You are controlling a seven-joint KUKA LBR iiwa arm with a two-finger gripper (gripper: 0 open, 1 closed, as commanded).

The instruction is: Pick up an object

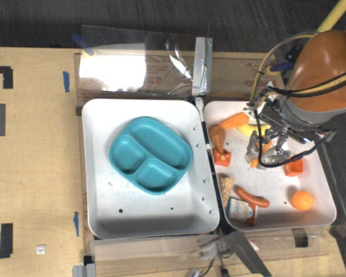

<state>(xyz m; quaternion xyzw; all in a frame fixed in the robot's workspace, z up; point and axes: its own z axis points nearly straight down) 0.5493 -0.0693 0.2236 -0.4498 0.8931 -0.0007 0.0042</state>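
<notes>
White plastic forms the two shallow bins, which are set side by side on the desk so that loose items are kept within reach of the arm. The left bin (104,212) is occupied by a teal divided plate (151,153), laid flat near its middle. The right bin (323,206) is where the candidates for picking are scattered: an orange ball (302,201) near its right front corner, a sausage (252,198) lying over a small labelled packet (241,210) at its front edge, an orange block (294,167) and a carrot-like piece (235,120) toward its back. The pincer (267,149) is lowered over the middle of this bin, among cables; whether it is spread or pressed together cannot be told, and nothing is seen between its tips. The packet's printing is too small to be read.
</notes>
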